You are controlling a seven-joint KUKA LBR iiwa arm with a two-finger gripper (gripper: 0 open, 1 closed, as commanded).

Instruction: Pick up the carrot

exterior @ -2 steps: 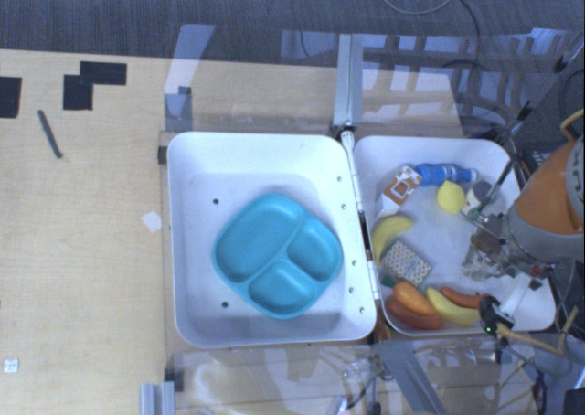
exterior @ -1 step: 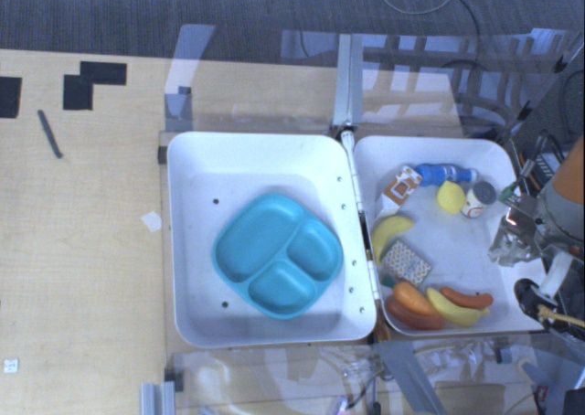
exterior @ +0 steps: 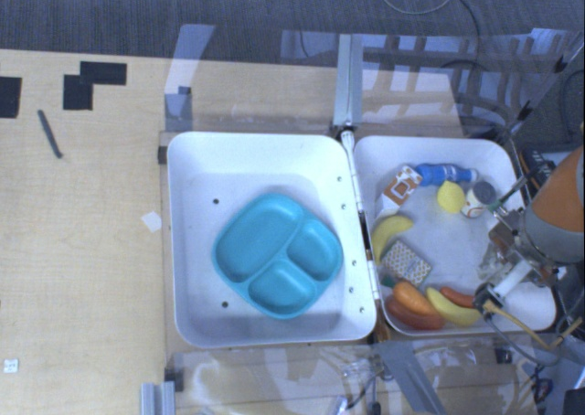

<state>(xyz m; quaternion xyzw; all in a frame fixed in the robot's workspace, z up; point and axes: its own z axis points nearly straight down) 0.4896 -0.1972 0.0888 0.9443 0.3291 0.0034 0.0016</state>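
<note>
The carrot (exterior: 409, 295) is an orange tapered piece lying near the front left corner of the right bin (exterior: 512, 159). It rests partly on a dark red item (exterior: 416, 318), and a yellow banana-like piece (exterior: 453, 307) lies just to its right. My gripper (exterior: 500, 253) hangs over the right side of the same bin, roughly a hand's width right of the carrot and a little behind it. Nothing is seen in its grasp. The arm's grey wrist and orange band (exterior: 559, 192) enter from the right.
The right bin also holds a yellow curved piece (exterior: 391, 230), a checkered packet (exterior: 406, 263), a small box (exterior: 400, 186), a blue bottle (exterior: 445, 173), a lemon (exterior: 450, 196) and a round cup-like item (exterior: 480, 194). A blue divided plate (exterior: 279, 255) lies in the left bin (exterior: 196, 221).
</note>
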